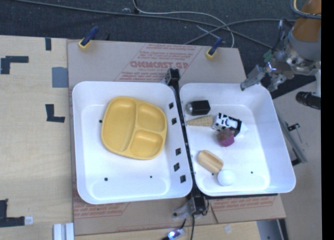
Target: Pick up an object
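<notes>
**Toys wait in the right bin**

From above, the right bin (pixel 261 181) holds a black cylinder (pixel 198 107) lying sideways, a tan wedge (pixel 201 121) pointing left, a black-and-white toy (pixel 228 122), a purple lump (pixel 226 139), a bread roll (pixel 210 161) slanting down to the right, and a white ball (pixel 226 177). The gripper (pixel 261 77) hangs over the bin's top right corner, and I cannot tell its state. The left bin (pixel 86 171) holds a yellow divided plate (pixel 134 128). Both bins sit on brown cardboard (pixel 156 61) on a wooden bench (pixel 26 129).

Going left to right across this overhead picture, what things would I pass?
Yellow plate → black cylinder → tan roll → white ball → gripper, above the right bin's far corner.
</notes>
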`<state>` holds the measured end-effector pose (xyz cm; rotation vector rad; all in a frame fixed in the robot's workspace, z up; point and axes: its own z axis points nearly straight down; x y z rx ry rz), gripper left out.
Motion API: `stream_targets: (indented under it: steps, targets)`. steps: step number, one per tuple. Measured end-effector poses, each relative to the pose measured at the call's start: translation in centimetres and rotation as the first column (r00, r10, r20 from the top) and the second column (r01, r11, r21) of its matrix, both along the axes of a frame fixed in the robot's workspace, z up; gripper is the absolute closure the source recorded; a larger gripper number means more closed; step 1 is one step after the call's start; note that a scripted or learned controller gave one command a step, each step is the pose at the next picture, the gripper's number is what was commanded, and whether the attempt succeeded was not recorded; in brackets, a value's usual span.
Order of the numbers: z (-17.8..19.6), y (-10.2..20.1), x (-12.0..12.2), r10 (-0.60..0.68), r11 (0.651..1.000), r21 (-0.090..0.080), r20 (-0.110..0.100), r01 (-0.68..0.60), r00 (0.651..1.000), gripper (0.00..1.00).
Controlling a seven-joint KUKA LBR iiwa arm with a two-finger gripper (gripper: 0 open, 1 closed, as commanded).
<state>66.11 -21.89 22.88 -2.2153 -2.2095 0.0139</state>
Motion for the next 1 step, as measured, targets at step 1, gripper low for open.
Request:
stream_targets:
  steps: [1]
  targets:
    - [0.99,0.08,0.27,0.004,1.0,-0.003,0.014,-0.004,1.0,0.0]
